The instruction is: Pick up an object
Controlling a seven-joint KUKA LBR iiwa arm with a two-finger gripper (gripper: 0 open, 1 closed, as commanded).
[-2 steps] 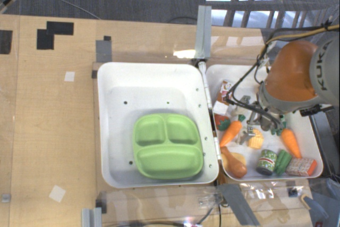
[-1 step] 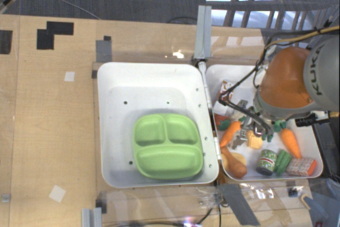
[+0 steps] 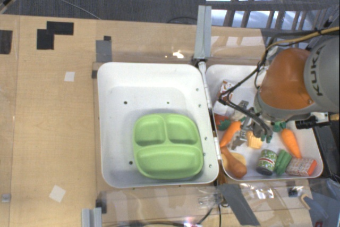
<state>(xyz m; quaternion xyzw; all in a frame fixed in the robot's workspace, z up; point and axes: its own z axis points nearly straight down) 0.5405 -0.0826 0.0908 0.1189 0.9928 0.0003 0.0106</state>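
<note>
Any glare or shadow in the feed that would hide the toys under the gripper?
Camera view: even light, sharp focus. Small glare spots on the bench edge above the left bin and along the bottom. The arm overhangs the right bin, covering part of it; toys around the gripper sit in its soft shadow.

Grey KUKA arm with an orange band

The arm [image 3: 319, 69] has a rounded light-grey shell with dark "KU" lettering at its 3 o'clock side. A wide glossy orange band [image 3: 284, 80] sits at 9 o'clock of the shell. Thin black cables [image 3: 241, 82] loop off toward 8 o'clock, reaching the dark metal gripper [image 3: 254, 127].
</note>
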